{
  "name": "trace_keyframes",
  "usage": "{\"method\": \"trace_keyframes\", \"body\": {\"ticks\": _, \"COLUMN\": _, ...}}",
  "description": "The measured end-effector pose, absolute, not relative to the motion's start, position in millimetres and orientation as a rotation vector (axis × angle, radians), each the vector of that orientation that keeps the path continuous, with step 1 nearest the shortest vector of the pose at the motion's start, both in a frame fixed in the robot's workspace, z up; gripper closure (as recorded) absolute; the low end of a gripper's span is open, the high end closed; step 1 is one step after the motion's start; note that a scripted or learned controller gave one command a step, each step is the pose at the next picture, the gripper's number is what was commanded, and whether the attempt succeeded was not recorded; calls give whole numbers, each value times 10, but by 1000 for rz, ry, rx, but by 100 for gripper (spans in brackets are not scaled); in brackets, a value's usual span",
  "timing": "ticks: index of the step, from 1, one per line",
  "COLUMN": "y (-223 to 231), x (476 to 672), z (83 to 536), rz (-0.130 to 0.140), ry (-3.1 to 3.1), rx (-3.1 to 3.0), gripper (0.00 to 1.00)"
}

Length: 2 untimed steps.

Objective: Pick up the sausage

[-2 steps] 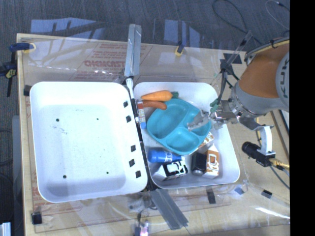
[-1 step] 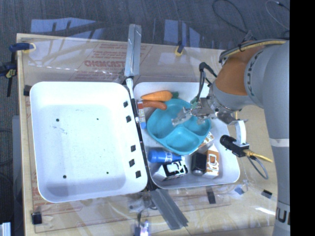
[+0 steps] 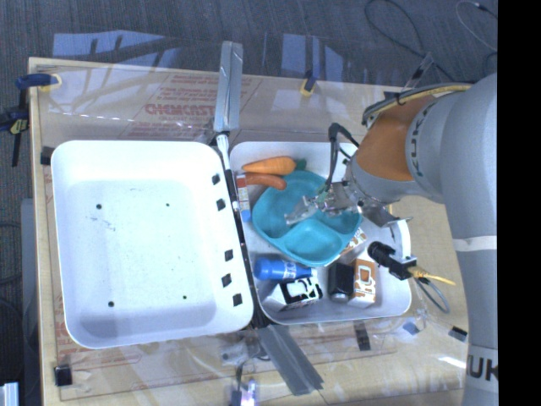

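Two bins side by side: left bin [image 3: 135, 244], right bin [image 3: 397, 299]. In the right bin: carrot [image 3: 269, 166] at the far edge, sausage [image 3: 264, 181] just in front of it, bowl [image 3: 306, 225] mid-bin, gripper [image 3: 314, 207] over the bowl, bottle [image 3: 279, 270] near front-left

The table [image 3: 127, 100] has a pale wooden top under a clear sheet that catches bluish glare along its far side, with faded red lettering [image 3: 182, 108] showing through. Around the table lies dark grey carpet [image 3: 169, 11]. Thin cables [image 3: 406, 19] loop on the carpet beyond the table's far right corner. A blue clamp [image 3: 34, 81] grips the table's far left corner, and another clamp [image 3: 14, 126] sits just below it on the left edge.
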<state>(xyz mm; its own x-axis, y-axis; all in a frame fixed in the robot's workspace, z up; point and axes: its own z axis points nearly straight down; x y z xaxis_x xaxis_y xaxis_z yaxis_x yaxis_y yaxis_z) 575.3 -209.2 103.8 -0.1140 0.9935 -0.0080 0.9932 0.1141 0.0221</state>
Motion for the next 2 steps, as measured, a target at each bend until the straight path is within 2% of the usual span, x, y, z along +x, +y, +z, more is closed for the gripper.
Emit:
{"method": "trace_keyframes", "body": {"ticks": 1, "y": -2089, "x": 5598, "z": 1049, "rz": 18, "ry": 2537, "rx": 1806, "gripper": 0}}
{"method": "trace_keyframes", "body": {"ticks": 2, "y": -2087, "x": 5167, "z": 1075, "rz": 28, "ry": 2526, "rx": 1790, "gripper": 0}}
